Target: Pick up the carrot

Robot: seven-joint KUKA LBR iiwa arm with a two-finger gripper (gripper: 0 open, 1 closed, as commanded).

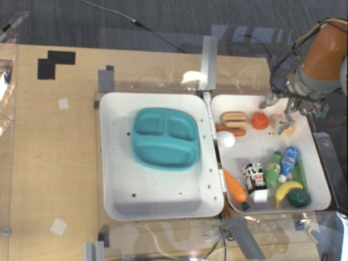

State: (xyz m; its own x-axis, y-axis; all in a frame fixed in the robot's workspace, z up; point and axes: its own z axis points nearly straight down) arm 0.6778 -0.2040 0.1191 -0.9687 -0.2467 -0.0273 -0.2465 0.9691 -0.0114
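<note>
Carrot bottom-left of right bin, hand well apart

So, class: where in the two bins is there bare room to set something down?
Left bin: bare floor all round the teal tray, widest in front. Right bin: a patch between tomato and bottle; crowded in front around carrot and banana.

Carrot in right bin, teal tray in left bin, pincer above
</note>
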